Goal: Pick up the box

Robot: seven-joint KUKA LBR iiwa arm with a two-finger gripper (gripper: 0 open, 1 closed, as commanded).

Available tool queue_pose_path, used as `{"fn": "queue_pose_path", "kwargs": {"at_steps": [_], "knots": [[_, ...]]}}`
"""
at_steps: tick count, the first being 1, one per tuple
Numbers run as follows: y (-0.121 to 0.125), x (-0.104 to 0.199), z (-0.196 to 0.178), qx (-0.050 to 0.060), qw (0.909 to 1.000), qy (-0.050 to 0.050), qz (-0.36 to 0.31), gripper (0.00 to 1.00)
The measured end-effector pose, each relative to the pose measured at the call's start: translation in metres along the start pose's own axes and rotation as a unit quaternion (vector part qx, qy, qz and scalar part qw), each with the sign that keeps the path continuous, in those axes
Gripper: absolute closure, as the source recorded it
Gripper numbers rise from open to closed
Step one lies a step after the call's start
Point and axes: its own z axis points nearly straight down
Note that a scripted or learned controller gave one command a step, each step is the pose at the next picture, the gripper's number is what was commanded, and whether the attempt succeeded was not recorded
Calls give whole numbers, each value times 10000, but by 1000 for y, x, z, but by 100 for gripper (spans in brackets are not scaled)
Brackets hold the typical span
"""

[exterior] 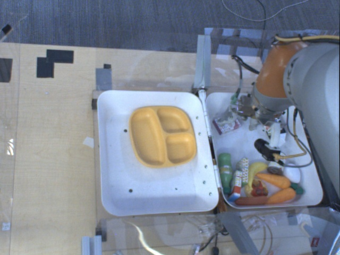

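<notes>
**A:** Start at the left. What is in that bin?

**B:** The left bin [114,195] holds a yellow divided tray [162,135] near its middle, lying flat. Nothing there belongs to the task.

**A:** And the box?

**B:** It appears to be the small reddish-and-white box [226,124] in the right bin [313,193], near that bin's far left corner. It lies on the bin floor, tilted a little. Toward the near edge sit a green bottle [225,170], a white dotted carton [243,170], carrots [279,187] and other toy food, well apart from the box.

**A:** Where is the gripper?

**B:** The gripper [245,110] hangs below the orange-banded wrist, just to the right of the box and perhaps touching its edge. Cables and the wrist crowd the view, so whether the fingers are spread or closed cannot be told.

**A:** So how far along?

**B:** By the look of it, the approach is made but the lift is not: the box rests in the bin, and nothing shows between the fingers.
</notes>
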Motion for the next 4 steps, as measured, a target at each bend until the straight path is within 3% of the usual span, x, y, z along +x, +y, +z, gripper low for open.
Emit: {"fn": "queue_pose_path", "kwargs": {"at_steps": [1, 2, 3, 4], "knots": [[8, 5, 0, -10, 9990, -24, -436, 0], [19, 0, 1, 10, 9998, 5, 206, 0], [-5, 38, -90, 76, 9989, -17, 461, 0], [-1, -13, -5, 13, 10000, -22, -30, 0]]}}
